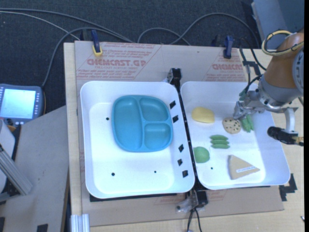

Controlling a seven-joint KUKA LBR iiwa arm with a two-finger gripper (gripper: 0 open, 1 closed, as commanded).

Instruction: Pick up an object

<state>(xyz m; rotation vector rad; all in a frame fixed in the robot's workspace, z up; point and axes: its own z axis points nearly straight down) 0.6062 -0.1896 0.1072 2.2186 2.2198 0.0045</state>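
The two white bins (96,144) look like smooth plastic with a slight gloss. The blue divided tray (143,123) is also smooth plastic, more matt. The bench top (120,57) looks like a board under a printed protective film, clamped at the back edge. The floor (96,4) is a dark, rough carpet. The gripper (240,111) looks like grey metal.

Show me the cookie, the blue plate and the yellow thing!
cookie (231,125), camera view, its speckled middle.
blue plate (142,123), camera view, central divider ridge.
yellow thing (203,115), camera view, its top.
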